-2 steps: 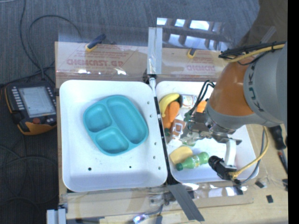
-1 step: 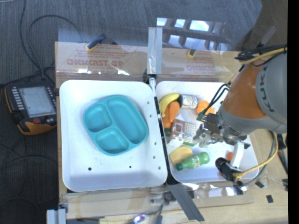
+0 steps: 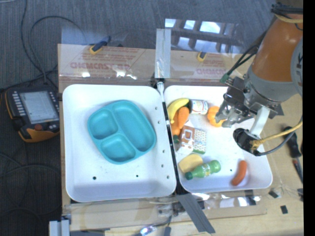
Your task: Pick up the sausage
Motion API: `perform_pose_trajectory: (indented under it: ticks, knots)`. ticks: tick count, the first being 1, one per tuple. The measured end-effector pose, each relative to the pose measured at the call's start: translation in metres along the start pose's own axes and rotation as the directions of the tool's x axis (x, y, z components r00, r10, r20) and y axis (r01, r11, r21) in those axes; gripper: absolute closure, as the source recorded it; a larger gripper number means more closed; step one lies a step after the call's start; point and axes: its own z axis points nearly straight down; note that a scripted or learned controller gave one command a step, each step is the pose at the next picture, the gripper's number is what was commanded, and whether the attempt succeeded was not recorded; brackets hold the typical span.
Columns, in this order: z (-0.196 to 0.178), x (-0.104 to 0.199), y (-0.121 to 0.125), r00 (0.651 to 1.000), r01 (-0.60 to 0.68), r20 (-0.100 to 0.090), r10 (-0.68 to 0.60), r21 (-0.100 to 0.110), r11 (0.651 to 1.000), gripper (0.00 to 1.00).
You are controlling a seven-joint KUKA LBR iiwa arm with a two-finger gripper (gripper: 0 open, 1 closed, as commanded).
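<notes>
While the gripper (image 3: 227, 118) hangs over the right bin (image 3: 261, 178) near its back, by an orange fruit (image 3: 213, 116), I can't tell its state. Sausage (image 3: 239, 172) lies in that bin's front right corner, well apart from the gripper, untouched.

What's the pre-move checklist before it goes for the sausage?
1. Target located: ok. The sausage lies in the right bin, near its front right corner.
2. Target free of clutter: ok. It lies apart from the green bottle, its nearest neighbour.
3. Gripper over target: not ok. The gripper sits further back in the bin, beside an orange item.
4. Gripper free of load: cannot tell at this angle.
5. Path to target: cannot tell. The black cylinder on the wrist and its yellow cable hang between gripper and sausage.
6. Left bin: ok. The blue tray sits well away.
</notes>
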Motion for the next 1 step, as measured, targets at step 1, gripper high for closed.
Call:
perform_pose_trajectory:
  ticks: [1]
  knots:
    - [0.0232, 0.0354, -0.0455, 0.949, -0.314, 0.001, 0.314, 0.003, 0.949, 1.0]
